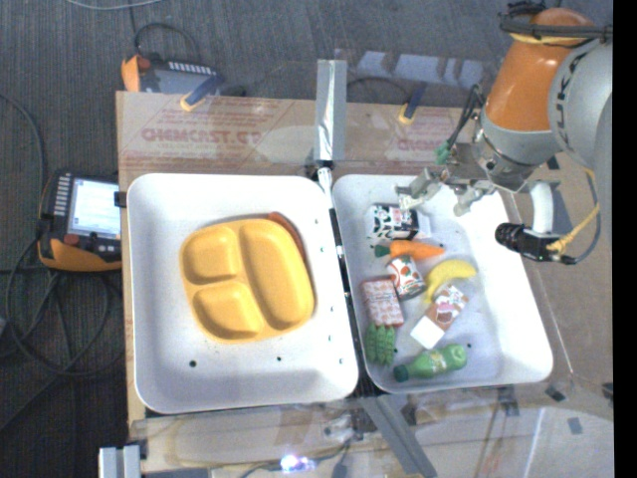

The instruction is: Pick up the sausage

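Where the bench comes closest to the camera, the right-hand shallow white bin (523, 352) holds a glossy green plastic vegetable (433, 361) lying along its near wall, with a small dark green knobbly toy (378, 343) just to its left. A little white cube (426, 333) sits above them, touching a red-and-white packet (449, 306). Farther in come a pink rectangular box (382, 302), a small red-labelled can (406, 277) and a yellow toy banana (451, 272), all crowded together. Beyond those lie an orange toy carrot (418, 250) and a black-and-white cow-patterned carton (393, 222).

The left-hand shallow white bin (159, 366) bears a yellow three-compartment plastic plate (249, 277). The sausage (290, 227) appears to be the reddish-brown curved sliver peeking out along that plate's far right edge (most of it is hidden by the plate), so it lies well apart from the clutter in the other bin.

Over the far end of the right bin hangs the two-finger gripper (441, 195), its grey fingers (416, 191) spread wide with nothing between them, just beyond the carton. The grey arm with its orange band (532, 73) rises behind it. At the far left edge sits a black-and-orange handheld pendant (85, 222).
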`<state>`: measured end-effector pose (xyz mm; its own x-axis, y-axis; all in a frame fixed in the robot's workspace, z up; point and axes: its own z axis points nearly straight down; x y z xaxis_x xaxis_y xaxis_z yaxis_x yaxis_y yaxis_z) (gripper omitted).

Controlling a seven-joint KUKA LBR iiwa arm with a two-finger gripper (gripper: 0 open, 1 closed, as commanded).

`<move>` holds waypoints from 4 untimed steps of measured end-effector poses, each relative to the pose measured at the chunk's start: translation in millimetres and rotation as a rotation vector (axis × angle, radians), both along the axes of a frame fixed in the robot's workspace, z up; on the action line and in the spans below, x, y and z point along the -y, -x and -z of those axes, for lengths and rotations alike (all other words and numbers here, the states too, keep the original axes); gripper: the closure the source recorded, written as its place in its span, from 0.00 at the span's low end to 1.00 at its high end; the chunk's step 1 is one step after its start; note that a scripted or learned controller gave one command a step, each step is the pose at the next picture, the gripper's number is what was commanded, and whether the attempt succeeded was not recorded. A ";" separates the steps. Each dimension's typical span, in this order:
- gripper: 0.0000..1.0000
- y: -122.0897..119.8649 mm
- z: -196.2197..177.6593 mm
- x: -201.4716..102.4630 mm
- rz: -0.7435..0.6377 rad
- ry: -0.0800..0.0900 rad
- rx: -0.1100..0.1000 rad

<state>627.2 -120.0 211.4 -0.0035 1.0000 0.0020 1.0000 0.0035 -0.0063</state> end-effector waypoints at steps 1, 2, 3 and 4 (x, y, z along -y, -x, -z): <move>0.00 -31.3 -7.6 1.5 0.052 0.002 0.001; 1.00 -31.8 -13.4 2.1 0.051 0.006 -0.005; 1.00 -42.7 -116.1 -40.5 -0.017 0.002 0.002; 1.00 -42.6 -135.8 -46.9 -0.263 0.004 0.002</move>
<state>669.8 -73.1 347.2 -0.2636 0.9646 -0.0027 0.9646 0.2636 -0.0048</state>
